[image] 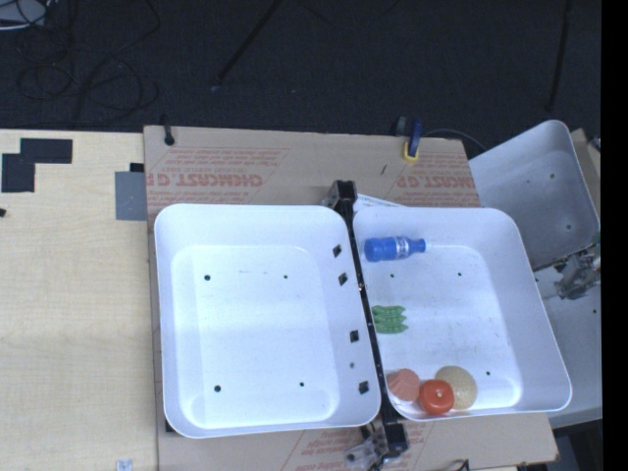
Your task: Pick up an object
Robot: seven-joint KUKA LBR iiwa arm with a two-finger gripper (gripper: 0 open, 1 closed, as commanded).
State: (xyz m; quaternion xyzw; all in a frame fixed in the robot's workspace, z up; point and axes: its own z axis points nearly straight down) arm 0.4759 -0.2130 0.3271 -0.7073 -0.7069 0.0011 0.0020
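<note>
five small things lie in the bin at frame right

two shallow white bins sit side by side on a sheet of brown cardboard [294, 170] with red lettering. the left bin [245, 226] fills the middle of the frame, and its floor shows a few small dark holes. the right bin [535, 302] touches it along a black strip [365, 307] that runs from upper centre down to the bottom edge.

all the things to pick lie in the right bin. a blue bottle [394, 248] lies on its side in that bin's upper left corner, its cap end pointing to frame right, just beside the black strip. below it, near the bin's left wall, lies a small green object [389, 319], well apart from the bottle. at the bin's lower edge three round things crowd together: a pinkish disc [402, 384] on the left, a red-orange ball [437, 395] in the middle and a pale tan round piece [458, 385] on the right. the red-orange ball touches both neighbours.

whether the pincer is spread or pressed together cannot be told.

a light wooden bench [69, 292] takes up the left of the frame, with black patches [34, 160] and a grey square [129, 194] on it. a blue and yellow clamp [413, 140] stands at the cardboard's upper edge. a grey metal plate [535, 180] tilts at the upper right, beside the right bin. dark floor with cables [78, 37] spans the top.
</note>
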